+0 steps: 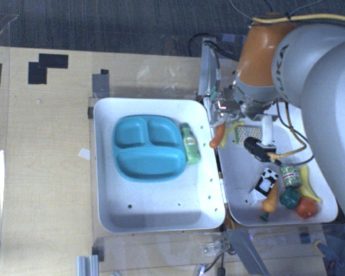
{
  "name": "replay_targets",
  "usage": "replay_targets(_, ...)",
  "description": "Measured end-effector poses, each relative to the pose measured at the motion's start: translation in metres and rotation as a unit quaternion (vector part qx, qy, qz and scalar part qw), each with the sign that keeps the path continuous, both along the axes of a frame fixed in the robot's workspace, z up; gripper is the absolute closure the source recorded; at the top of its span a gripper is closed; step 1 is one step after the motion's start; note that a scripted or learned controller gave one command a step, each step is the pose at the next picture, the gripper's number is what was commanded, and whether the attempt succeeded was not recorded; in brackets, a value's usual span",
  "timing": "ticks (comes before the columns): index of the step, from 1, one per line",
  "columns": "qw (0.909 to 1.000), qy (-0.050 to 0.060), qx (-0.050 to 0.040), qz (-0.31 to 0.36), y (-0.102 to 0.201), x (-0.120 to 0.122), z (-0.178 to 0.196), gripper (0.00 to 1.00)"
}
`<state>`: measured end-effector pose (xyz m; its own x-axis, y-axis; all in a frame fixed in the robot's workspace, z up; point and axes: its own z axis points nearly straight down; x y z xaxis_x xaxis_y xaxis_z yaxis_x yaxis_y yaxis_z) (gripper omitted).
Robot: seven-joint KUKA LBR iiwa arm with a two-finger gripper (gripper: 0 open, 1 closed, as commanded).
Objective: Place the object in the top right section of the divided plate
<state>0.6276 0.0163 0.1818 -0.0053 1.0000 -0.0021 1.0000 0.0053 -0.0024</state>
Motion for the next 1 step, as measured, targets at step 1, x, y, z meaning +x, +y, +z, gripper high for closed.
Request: replay_targets(1, 0.9998, -0.001, 0.0009, 0.019, 0.1224, 0.0410, -0.0447, 1.00)
